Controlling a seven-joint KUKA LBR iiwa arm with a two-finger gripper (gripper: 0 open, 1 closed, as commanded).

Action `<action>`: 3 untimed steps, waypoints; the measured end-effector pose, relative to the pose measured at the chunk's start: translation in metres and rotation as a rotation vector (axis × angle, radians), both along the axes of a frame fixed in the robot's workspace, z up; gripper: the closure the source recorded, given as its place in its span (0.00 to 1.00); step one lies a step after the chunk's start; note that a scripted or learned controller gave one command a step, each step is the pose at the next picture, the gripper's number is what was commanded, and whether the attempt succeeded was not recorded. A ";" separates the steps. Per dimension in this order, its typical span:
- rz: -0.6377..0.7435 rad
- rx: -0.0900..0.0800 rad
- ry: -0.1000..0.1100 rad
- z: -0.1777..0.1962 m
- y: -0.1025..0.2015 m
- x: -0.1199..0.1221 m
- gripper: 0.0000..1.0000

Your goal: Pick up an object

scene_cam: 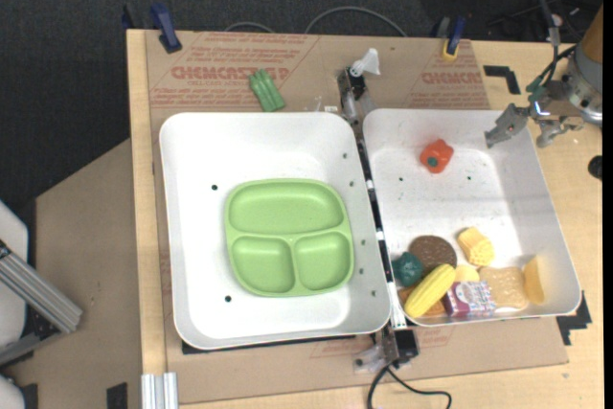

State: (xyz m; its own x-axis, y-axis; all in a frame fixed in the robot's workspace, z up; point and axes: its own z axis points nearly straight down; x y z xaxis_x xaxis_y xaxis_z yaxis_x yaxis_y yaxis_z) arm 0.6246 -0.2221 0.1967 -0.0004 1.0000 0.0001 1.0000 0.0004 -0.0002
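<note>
Toward the near right corner of the right bin (546,206), a cluster of toy food lies packed together: a yellow corn cob (430,289), a brown round cookie (433,251), a dark green piece (409,270), a yellow lumpy piece (476,246), a tan cracker-like slab (503,284), a purple-and-white packet (469,301) and a yellow wedge (533,280). Apart from them, at the far side of the same bin, an orange pepper with a green stem (436,155) sits alone on the white floor. Above the bin's far right corner hangs the gripper (524,122), its grey jaws spread apart with nothing between them, well away from the pepper and the cluster. To the left, the other bin (192,206) carries a green divided plate (287,237) with three compartments. Both bins rest on a cardboard sheet (220,72) over the counter (594,235). On the cardboard, beyond the left bin, lies a small green object (267,91). Blue clamps (165,24) grip the sheet's far edge.
</note>
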 end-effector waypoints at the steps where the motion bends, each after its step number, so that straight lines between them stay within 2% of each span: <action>1: 0.007 0.004 0.006 -0.064 0.077 0.022 0.00; 2: 0.003 0.002 0.005 -0.115 0.097 0.030 0.00; 3: 0.002 0.000 -0.001 -0.101 0.095 0.031 1.00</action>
